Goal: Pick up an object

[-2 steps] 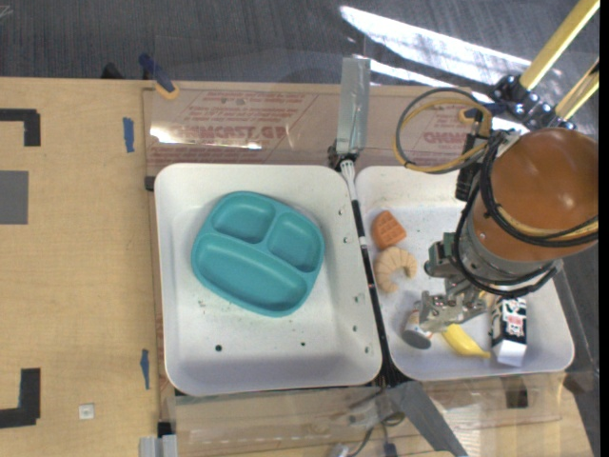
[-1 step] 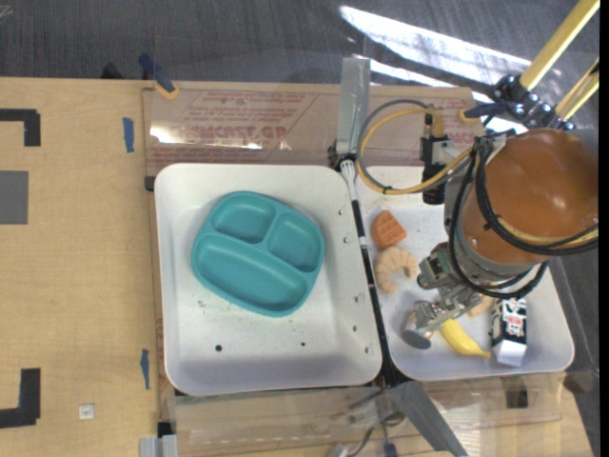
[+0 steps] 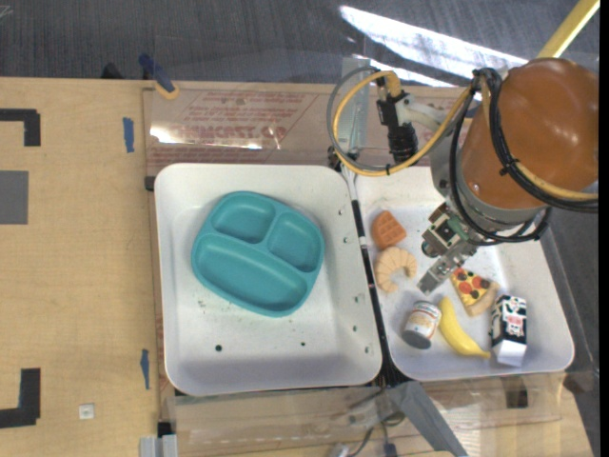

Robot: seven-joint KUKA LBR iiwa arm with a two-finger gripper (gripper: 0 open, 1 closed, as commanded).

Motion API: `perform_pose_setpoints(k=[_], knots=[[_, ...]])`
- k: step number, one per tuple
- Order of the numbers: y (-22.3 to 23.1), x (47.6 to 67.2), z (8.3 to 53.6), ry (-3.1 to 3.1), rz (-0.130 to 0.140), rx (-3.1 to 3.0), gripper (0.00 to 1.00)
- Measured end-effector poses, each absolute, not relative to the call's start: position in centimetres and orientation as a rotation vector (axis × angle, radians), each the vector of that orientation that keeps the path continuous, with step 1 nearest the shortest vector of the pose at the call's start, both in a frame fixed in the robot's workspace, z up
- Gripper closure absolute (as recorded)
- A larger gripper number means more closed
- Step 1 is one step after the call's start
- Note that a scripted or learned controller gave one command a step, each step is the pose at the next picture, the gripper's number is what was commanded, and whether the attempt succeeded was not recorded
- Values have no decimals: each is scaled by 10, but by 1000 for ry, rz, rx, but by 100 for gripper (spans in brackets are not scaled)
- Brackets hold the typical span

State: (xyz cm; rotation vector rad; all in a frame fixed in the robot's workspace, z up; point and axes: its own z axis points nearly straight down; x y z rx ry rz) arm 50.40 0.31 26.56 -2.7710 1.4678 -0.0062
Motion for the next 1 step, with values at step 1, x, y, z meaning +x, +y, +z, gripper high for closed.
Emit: perform_pose_setpoints(k=[1], knots=[[-5,497,211,869,6,-3017,100]])
